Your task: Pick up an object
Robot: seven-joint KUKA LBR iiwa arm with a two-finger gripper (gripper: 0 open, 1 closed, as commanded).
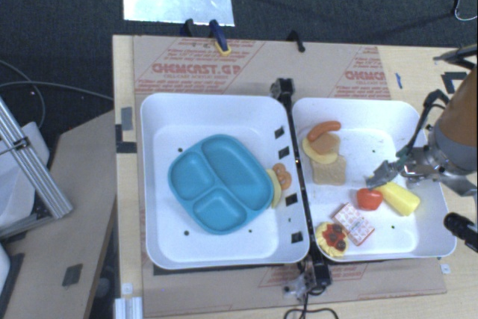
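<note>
Camera view from above: several small toy foods are seen in the right bin (403, 114). A yellow block (399, 199) lies near the bin's right side, touching a red tomato-like piece (369, 199) on its left. Just above these two, the pincer (381, 174) is lowered into the bin, its dark tip close over the red piece; whether its fingers are open or closed cannot be told, and nothing is seen held between them. The grey arm (457, 132) is seen reaching in from the right. Further left in the same bin, a tan bread slice (329, 170) is overlapped by a yellow round (323, 149) and an orange sausage (324, 130). Near the front edge, a red-and-white checked packet (353, 223) lies beside a small yellow plate with dark berries (332, 238). In the left bin (172, 116), a blue divided tray (219, 182) is set, with a small orange pastry (282, 176) at its right rim. Both bins are carried by the counter (246, 63).
</note>
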